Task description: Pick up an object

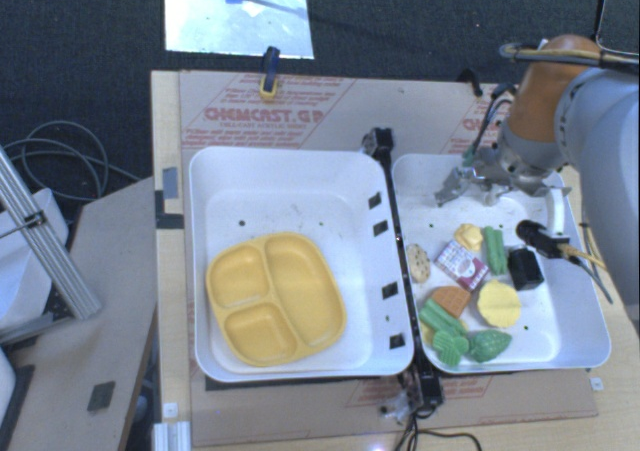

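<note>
Camera view: one yellow tray (275, 296), three green pieces (458, 333); pincer (462, 185) state unclear.

Right bin (580, 344) front crowded with toys (470, 299); back floor bare. Yellow tray (275, 296) fills left bin (300, 179) front.

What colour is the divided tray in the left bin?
Yellow; the divided tray shows plainly in the camera view.

bright, even light; slightly soft
</note>
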{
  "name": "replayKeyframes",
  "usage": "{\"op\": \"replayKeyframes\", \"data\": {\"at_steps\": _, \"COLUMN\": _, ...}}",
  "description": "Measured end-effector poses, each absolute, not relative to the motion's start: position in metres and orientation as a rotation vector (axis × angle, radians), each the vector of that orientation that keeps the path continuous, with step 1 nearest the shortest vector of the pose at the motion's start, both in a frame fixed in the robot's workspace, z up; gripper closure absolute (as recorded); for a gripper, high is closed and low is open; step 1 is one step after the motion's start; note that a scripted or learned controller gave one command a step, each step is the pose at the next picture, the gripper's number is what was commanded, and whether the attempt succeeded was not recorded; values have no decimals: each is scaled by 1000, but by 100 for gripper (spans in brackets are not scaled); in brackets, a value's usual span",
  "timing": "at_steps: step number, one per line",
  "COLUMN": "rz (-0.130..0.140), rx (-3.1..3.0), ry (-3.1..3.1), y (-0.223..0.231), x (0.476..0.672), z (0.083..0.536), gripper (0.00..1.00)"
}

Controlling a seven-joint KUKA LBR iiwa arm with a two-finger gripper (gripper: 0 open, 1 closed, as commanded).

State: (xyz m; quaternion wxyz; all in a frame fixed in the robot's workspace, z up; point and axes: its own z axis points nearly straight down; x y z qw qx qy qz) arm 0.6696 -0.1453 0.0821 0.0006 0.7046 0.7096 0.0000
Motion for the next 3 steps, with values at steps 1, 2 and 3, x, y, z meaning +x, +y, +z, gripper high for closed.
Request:
{"op": "replayKeyframes", "data": {"at_steps": 1, "rz": -8, "rx": 2231, "ry": 2222, "y": -155, "x": 550, "z": 84, "gripper": 0}}
{"op": "replayKeyframes", "data": {"at_steps": 2, "rz": 3, "rx": 2218, "ry": 2213, "y": -209, "x": 558, "z": 155, "gripper": 0}}
{"op": "replayKeyframes", "data": {"at_steps": 3, "rz": 19, "rx": 2195, "ry": 2208, "y": -209, "x": 535, "z": 105, "gripper": 0}}
